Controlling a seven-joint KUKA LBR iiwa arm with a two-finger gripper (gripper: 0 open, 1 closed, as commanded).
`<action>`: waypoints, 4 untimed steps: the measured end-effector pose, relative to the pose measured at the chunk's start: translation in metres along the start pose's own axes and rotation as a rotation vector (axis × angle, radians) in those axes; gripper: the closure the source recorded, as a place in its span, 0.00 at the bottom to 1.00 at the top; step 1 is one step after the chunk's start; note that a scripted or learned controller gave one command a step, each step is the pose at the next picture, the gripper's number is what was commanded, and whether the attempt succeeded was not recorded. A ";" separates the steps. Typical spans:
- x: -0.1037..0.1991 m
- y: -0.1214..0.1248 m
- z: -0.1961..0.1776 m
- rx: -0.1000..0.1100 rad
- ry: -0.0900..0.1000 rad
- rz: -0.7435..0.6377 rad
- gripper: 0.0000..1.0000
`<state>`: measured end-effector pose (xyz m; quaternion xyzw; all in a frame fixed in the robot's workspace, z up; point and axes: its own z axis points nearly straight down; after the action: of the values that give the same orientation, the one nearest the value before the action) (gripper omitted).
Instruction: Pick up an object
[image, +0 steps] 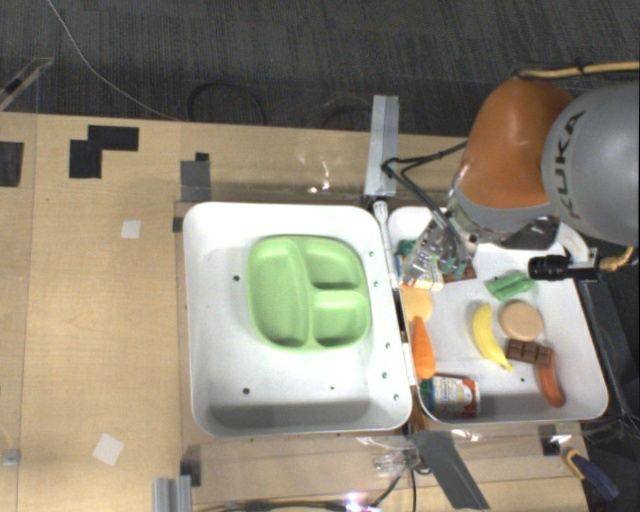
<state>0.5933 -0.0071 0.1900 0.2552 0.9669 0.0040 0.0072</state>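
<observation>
Objects crowd the right bin (590, 400): carrot (423, 348), banana (487, 335), can (452, 394). My gripper (432, 258) hangs over the bin's upper-left corner; whether it is clenched I cannot tell. I should drop straight onto the carrot, clear of the rim.

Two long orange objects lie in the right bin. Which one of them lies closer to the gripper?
The carrot, along the right bin's left wall, just below the gripper. The other, a sausage, lies near the bin's lower right corner, beyond the banana.
</observation>
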 end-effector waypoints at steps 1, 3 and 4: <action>-0.061 0.003 -0.024 0.006 0.001 0.079 1.00; -0.063 0.009 -0.049 -0.001 -0.015 0.061 1.00; -0.033 -0.025 -0.018 0.007 0.007 -0.323 1.00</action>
<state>0.6094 -0.0458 0.2081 0.0962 0.9954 0.0004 0.0036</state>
